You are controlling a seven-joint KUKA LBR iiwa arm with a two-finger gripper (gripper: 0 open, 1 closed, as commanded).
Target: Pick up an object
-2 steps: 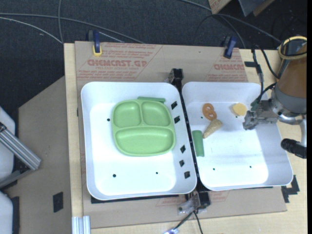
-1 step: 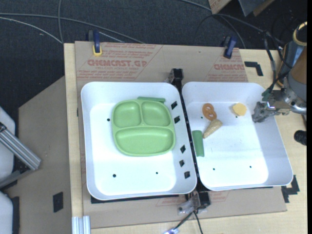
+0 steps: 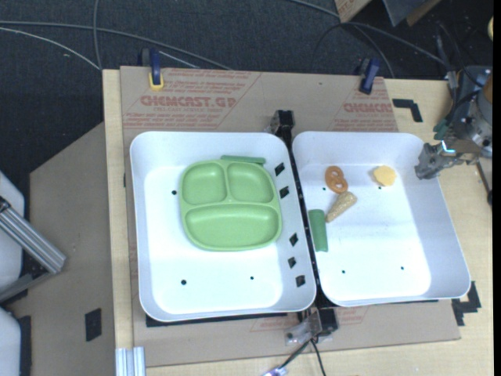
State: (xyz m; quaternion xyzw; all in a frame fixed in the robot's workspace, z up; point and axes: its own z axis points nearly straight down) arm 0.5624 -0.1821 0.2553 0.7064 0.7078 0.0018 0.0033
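Observation:
The right bin point(image 3: 423, 233) holds a brown pretzel point(image 3: 336, 179), a tan cone-shaped piece point(image 3: 341, 205), a small yellow piece point(image 3: 384, 176) and a green stick point(image 3: 317, 230) lying by its left wall. My gripper point(image 3: 430, 164) hangs at the right bin's upper right rim, to the right of the yellow piece and apart from it. Nothing shows between its tips. The arm reaches in from the right edge.
In the left bin point(image 3: 156, 272) lies a green divided plate point(image 3: 230, 205). Black clips line the wall between the bins. Clamps hold the cardboard sheet point(image 3: 235, 92) at the back. Cables run over the dark floor behind.

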